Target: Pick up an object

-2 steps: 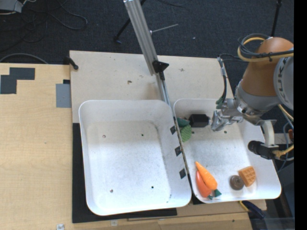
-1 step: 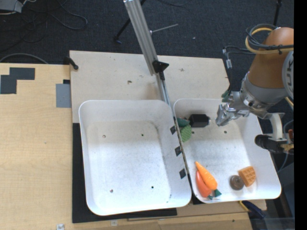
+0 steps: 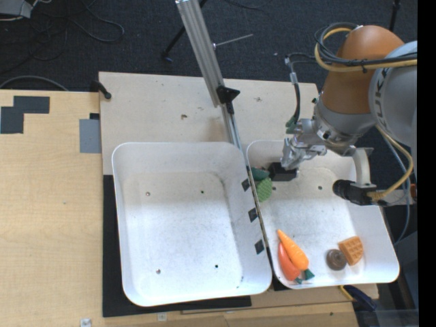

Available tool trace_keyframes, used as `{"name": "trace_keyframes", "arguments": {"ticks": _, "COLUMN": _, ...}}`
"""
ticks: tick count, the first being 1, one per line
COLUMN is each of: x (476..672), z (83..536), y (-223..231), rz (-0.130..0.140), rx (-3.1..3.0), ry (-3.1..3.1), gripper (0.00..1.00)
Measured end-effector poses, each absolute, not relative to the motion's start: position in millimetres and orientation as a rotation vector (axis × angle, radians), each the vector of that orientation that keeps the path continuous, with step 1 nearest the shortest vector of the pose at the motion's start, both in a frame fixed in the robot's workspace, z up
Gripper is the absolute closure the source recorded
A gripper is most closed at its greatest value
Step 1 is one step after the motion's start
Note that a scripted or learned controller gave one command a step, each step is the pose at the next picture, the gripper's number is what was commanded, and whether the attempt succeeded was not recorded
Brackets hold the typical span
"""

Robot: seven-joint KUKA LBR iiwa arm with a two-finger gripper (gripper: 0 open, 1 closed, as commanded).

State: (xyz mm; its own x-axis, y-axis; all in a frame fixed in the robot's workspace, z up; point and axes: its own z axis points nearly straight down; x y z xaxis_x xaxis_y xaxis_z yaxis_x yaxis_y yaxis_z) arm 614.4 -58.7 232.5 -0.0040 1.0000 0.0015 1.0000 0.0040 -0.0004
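A: How far along is the pick?

B: Early, I'd judge. The hand (image 3: 283,171) is low in the right bin (image 3: 381,268), at its far left corner, right beside a green object (image 3: 263,187) lying against the wall between the bins. Nothing shows lifted, so the grasp and the raise both look left to do.

A: Is the hand clenched or released?

B: I cannot tell. Its tip is a dark patch, seen from above, with the wrist over it.

A: Touching the green thing?

B: Close beside it, perhaps touching; the contact is too dark to make out. Part of the green piece is tucked under the bin's rim.

A: What else could it take?

B: Well away from the hand, toward the near edge of the same bin: an orange carrot (image 3: 292,248) lying over a red piece (image 3: 285,263), a small brown round thing (image 3: 335,259) and a waffle-like orange block (image 3: 351,249) touching it. The left bin (image 3: 136,159) sits beyond the divider on the surface (image 3: 157,101).
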Motion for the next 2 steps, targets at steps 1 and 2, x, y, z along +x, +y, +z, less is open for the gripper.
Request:
{"name": "trace_keyframes", "arguments": {"ticks": 1, "x": 628.8, "z": 234, "y": 3, "rz": -0.001, "rx": -2.215, "ry": -2.225, "gripper": 1.00}}
{"name": "trace_keyframes", "arguments": {"ticks": 2, "x": 644.9, "z": 239, "y": 48, "rz": -0.001, "rx": -2.216, "ry": -2.225, "gripper": 1.00}}
